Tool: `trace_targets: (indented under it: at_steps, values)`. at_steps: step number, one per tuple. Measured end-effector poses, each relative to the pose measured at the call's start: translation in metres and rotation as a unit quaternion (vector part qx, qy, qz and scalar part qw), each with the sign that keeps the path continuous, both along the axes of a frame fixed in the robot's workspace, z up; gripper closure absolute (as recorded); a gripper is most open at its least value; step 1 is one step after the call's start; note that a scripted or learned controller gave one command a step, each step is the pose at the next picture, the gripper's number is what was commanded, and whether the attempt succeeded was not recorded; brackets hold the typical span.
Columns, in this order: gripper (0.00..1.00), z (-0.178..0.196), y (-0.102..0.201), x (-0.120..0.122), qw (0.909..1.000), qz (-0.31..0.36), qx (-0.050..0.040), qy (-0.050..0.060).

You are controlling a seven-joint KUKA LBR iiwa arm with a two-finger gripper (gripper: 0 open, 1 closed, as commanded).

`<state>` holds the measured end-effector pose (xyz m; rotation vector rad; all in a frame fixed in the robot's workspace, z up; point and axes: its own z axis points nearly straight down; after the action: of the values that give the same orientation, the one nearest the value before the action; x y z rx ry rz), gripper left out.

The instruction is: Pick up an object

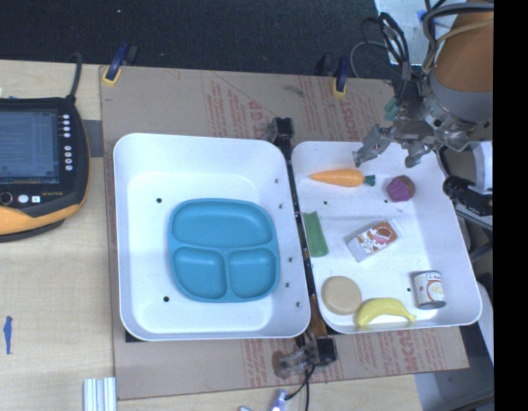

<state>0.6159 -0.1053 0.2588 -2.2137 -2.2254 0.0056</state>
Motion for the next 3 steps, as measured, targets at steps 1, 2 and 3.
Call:
trace_targets:
  at_steps: [1, 2, 3]
  values:
    - [0.00, -0.043, -0.051, 0.014, 1.0000, 0.000, -0.0007, 0.002]
    - [0.00, -0.067, -0.105, 0.030, 1.0000, -0.001, -0.0010, -0.001]
    - [0.00, -0.161, -0.100, 0.040, 1.0000, 0.001, -0.0003, 0.001]
